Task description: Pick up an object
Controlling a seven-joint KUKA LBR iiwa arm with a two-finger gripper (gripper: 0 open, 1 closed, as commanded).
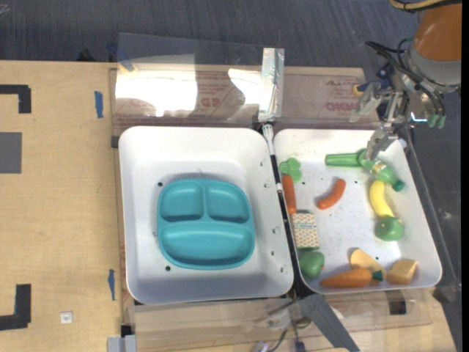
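My gripper (pixel 378 147) hangs over the far right corner of the right bin (pixel 429 251), just above the right end of a green stalk-shaped toy (pixel 343 160). Beside it lie a small yellow and green piece (pixel 385 174) and a yellow banana (pixel 379 199). An orange-red sausage (pixel 331 193) lies in the bin's middle. Along the left wall are a green leafy toy (pixel 290 168), a long red-orange piece (pixel 289 194) and a patterned block (pixel 305 229). Nothing shows between the fingers.
At the right bin's near side are a green round fruit (pixel 311 262), a carrot (pixel 350 278), a tan wedge (pixel 402 270) and a green pepper (pixel 390 229). The left bin (pixel 139 160) holds a teal divided plate (pixel 206 222). A clear panel (pixel 190 86) stands behind.
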